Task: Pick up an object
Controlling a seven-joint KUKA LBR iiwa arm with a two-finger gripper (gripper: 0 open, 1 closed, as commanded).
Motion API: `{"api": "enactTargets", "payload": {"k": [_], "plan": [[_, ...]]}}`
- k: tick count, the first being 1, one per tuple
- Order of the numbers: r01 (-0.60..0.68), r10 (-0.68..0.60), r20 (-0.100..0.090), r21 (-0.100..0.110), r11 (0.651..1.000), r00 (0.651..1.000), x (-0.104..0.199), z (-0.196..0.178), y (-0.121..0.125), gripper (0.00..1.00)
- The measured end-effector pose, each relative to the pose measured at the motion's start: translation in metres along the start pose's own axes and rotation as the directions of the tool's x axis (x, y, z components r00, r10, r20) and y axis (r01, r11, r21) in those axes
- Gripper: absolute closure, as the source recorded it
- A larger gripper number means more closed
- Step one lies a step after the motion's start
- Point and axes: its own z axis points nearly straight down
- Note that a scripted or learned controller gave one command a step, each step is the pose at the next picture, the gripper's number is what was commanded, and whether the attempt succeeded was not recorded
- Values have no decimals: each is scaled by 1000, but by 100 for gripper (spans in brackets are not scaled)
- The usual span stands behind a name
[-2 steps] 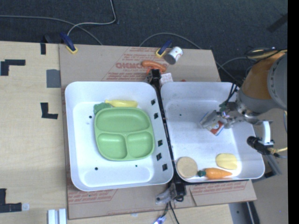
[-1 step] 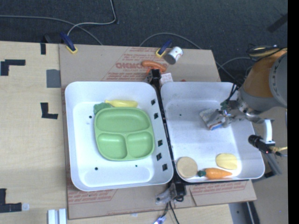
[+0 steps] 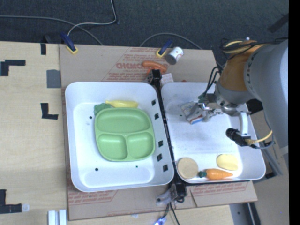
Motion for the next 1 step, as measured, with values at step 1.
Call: {"api": "enactTargets", "payload": {"k": [1], "plan": [[1,-1,1,-2,1000,1000,73,-92,-27,100]]}}
